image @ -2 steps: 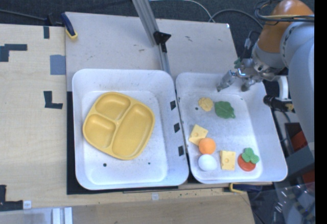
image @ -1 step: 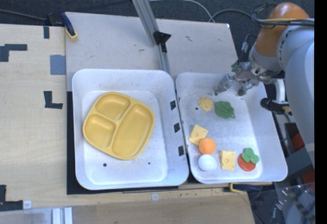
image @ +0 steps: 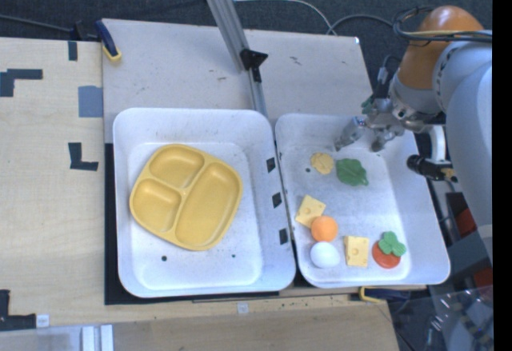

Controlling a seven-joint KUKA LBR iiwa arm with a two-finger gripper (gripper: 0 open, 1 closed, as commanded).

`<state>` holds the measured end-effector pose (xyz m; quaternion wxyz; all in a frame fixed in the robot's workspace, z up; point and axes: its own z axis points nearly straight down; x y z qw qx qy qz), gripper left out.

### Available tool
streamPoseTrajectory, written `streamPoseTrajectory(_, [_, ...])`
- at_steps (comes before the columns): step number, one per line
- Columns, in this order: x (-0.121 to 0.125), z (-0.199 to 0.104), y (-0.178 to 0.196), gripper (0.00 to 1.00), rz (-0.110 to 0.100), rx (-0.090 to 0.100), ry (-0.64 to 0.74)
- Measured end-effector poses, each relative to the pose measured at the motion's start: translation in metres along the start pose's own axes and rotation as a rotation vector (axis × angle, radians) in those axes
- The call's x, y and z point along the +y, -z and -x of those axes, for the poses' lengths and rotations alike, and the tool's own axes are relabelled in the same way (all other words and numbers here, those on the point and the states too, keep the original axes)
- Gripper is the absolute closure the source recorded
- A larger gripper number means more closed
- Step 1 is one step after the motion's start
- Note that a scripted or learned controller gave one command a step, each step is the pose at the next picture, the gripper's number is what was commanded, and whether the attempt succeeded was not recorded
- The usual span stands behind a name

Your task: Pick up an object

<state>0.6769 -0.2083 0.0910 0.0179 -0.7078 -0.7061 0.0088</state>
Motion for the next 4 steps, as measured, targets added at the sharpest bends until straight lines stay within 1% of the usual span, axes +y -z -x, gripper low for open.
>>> streamPoseTrajectory(1, [0.000,0.000,-0.001,0.00,-0.001,0.000,0.000])
streamPoseTrajectory(2, [-0.033,-0.017,0.027,0.00,0.037,-0.014,0.003])
streamPoseTrajectory(3, [-0.055,-0.106,0.000,0.00,0.033,-0.010,0.009])
streamPoseTrajectory(4, [-0.055,-0.102,0.011,1.00,0.035,-0.012,0.004])
